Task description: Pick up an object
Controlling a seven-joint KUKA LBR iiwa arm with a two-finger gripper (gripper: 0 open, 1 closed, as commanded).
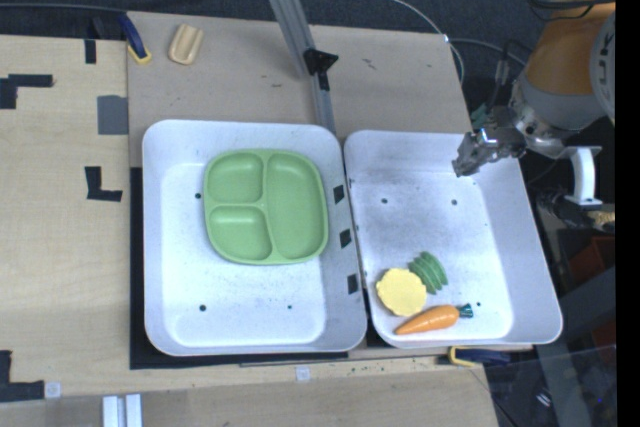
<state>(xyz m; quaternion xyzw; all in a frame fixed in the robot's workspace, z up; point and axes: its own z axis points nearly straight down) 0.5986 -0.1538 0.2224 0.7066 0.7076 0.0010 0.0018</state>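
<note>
We reach in from the right of the view with our one arm (570, 55) — its orange band sits high at the upper right edge, with the grey wrist section just below it. From there the wrist angles down and to the left, ending in our tool (470, 158), a small dark and metallic cluster pointing down-left. The tool is too small and dim here for us to read its state — it appears to carry nothing.
</note>
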